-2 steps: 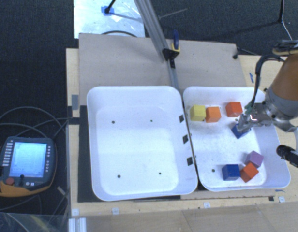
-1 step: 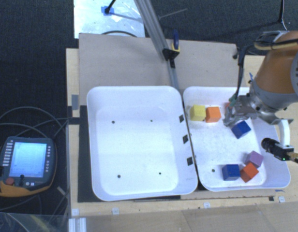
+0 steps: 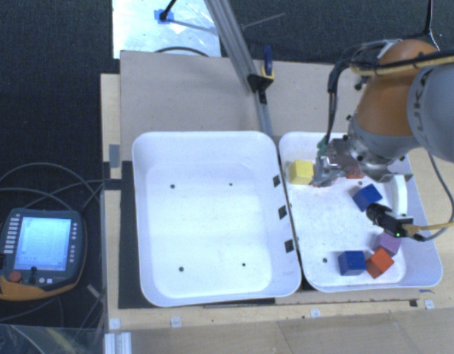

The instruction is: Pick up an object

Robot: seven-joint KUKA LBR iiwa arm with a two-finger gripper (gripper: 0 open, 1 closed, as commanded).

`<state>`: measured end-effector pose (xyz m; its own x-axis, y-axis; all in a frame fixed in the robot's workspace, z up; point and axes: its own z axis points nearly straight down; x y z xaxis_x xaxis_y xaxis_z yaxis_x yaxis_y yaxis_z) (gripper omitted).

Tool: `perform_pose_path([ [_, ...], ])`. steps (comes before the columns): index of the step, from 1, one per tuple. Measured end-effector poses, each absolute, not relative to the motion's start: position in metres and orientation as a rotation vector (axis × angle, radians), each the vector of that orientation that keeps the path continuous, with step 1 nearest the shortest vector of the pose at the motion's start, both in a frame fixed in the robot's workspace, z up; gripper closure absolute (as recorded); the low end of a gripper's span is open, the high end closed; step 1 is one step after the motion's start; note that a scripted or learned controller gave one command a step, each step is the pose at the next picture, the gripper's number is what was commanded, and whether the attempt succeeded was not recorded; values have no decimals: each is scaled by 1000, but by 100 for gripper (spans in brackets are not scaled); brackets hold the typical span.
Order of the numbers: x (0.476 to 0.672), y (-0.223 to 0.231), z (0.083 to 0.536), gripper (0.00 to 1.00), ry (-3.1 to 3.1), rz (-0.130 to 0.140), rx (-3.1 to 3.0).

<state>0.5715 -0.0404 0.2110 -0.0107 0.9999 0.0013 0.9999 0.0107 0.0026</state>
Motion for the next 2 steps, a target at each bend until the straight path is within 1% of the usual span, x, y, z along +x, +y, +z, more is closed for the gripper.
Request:
perform_pose_path([
  [1, 592, 11, 209, 100, 2234, 7, 2208],
  [2, 598, 60, 226, 100, 2233, 6, 2209],
])
